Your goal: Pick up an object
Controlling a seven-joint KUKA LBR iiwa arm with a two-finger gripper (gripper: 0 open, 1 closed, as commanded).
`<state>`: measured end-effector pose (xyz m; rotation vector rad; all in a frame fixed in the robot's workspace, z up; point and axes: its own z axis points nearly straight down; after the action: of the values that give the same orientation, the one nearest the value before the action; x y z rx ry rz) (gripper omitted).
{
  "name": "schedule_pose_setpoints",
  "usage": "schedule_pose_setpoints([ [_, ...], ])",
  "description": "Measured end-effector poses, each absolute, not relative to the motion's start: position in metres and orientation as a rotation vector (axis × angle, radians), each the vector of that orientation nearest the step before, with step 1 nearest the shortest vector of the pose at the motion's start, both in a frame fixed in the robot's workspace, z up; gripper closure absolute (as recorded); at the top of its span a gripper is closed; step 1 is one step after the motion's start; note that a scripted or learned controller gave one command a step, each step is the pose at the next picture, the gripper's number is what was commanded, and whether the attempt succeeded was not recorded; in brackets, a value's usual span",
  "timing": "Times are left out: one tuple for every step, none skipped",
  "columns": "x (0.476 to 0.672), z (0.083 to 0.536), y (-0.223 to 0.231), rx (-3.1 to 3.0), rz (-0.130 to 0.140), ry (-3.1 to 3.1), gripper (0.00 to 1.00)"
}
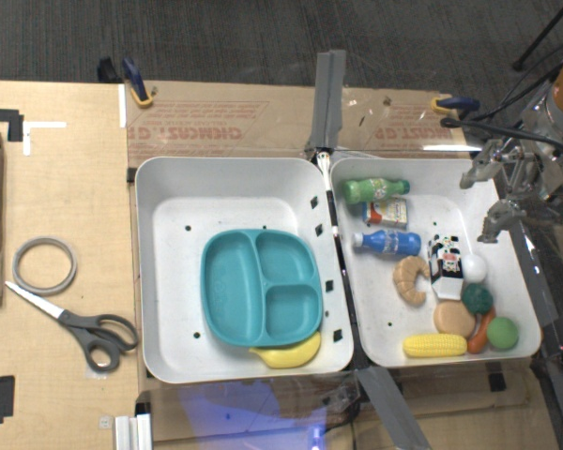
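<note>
I am holding my gripper (503, 195) up over the far right edge of the right bin (383, 345), and it is gripping nothing. I cannot tell how it is set.

The toys are lying in that bin: a green bottle (376, 189), a blue bottle (388, 243), a croissant (412, 278), a corn cob (434, 346). In the left bin (159, 279) a teal plate (261, 286) is sitting on a banana (289, 353).

Scissors (75, 323) and a tape roll (44, 263) are lying on the wooden bench (56, 195). Cardboard (216, 125) is showing backward red letters I cannot read.
</note>
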<state>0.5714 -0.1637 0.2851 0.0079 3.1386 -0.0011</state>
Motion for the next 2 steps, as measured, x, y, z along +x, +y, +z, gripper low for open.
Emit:
schedule_pose_setpoints([
  [0.575, 0.124, -0.145, 0.103, 0.0, 3.139, 0.0],
  [0.556, 0.093, -0.103, 0.173, 0.0, 3.134, 0.0],
])
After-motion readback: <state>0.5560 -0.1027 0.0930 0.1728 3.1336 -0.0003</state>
